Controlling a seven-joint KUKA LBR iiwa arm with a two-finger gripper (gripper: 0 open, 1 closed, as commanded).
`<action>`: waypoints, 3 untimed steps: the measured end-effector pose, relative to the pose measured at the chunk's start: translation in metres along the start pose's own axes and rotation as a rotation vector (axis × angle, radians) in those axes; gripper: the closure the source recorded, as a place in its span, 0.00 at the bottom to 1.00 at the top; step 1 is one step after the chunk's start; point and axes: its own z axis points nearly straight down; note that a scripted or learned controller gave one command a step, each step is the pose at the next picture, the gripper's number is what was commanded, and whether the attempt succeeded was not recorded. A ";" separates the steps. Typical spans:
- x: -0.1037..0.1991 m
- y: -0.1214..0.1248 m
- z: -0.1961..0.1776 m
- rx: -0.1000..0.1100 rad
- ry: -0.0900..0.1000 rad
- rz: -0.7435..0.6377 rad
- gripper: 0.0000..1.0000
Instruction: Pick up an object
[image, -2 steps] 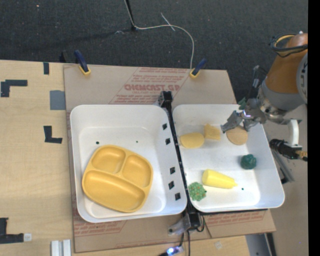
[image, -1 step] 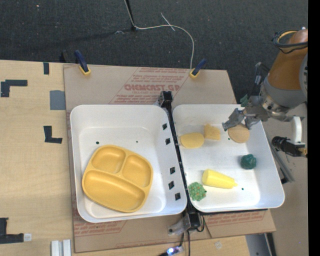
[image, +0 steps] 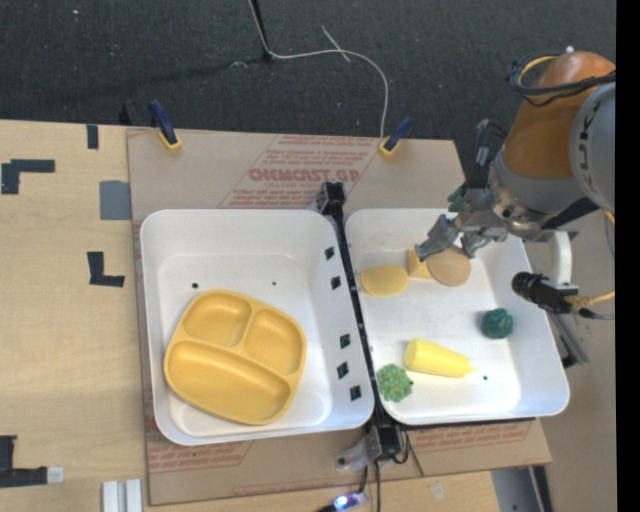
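on your left, a yellow plastic divided plate (image: 236, 356) is lying in the left white bin (image: 160, 240), and both bins are resting on the brown cardboard-covered tabletop (image: 200, 170). moving right, the right white bin (image: 530, 390) is holding a green broccoli-like toy (image: 394, 381) just beside the front left corner, with a yellow cone-shaped toy (image: 436, 358) lying near it. farther back you are seeing a pale yellow oval toy (image: 384, 281), then a tan rounded bread-like toy (image: 444, 268) near it. the gripper (image: 450, 240) is hanging right over that tan toy, and you cannot tell how it is set. a dark green small toy (image: 497, 322) is sitting near the right wall. the grey arm with the orange band (image: 550, 110) is reaching in from the right.
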 end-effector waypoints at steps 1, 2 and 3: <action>0.044 -0.009 -0.003 0.002 -0.001 0.001 1.00; 0.092 -0.026 0.000 0.003 -0.001 0.001 1.00; 0.145 -0.025 -0.006 0.001 0.000 -0.001 1.00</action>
